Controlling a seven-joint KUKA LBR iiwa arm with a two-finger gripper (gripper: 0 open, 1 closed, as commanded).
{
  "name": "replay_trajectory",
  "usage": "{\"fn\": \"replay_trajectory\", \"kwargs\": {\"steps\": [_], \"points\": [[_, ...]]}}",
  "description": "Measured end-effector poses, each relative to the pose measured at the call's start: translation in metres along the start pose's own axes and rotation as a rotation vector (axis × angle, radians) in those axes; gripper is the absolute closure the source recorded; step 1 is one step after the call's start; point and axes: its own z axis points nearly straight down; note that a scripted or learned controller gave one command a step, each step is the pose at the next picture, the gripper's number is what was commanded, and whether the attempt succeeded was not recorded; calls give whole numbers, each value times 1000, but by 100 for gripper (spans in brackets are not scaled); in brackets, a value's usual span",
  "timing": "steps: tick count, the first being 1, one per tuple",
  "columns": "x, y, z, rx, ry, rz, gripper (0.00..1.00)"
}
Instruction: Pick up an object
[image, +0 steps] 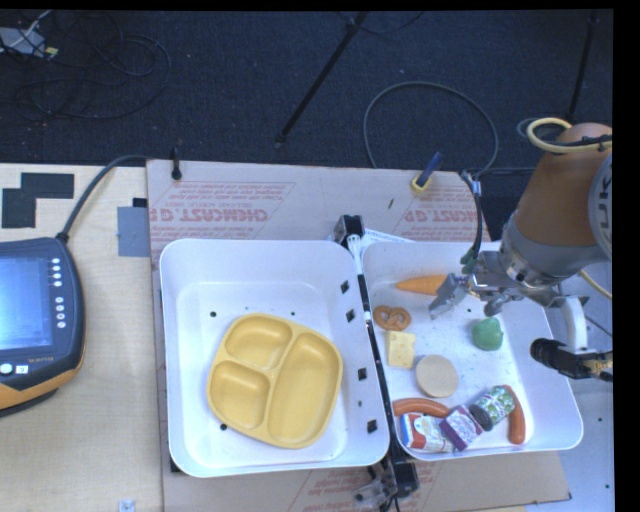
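My gripper (470, 297) hangs over the back of the right bin (560, 420), open, with nothing between its fingers. Its left finger (444, 297) sits just right of an orange carrot (418, 284). A green round object (488, 333) lies just below the right finger. Further forward lie a pretzel (392, 318), a yellow cheese slice (401, 349) and a round tan biscuit (437, 376). Along the front of the bin are a red sausage (422, 406), a green can (495, 405), a purple packet (460, 428) and a second sausage (516, 424).
The left bin (190, 300) holds a yellow divided tray (275, 378). A black clip strip (362, 330) runs along the wall between the bins. A control pendant (30, 310) rests on the bench at far left. A black fitting (565, 356) sticks in at the right bin's right rim.
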Motion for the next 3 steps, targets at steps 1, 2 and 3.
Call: {"fn": "replay_trajectory", "kwargs": {"steps": [1, 2, 3], "points": [[-2, -66, 65, 10, 2, 2, 0], [16, -80, 114, -3, 0, 6, 0], [-71, -5, 57, -11, -7, 2, 0]]}}
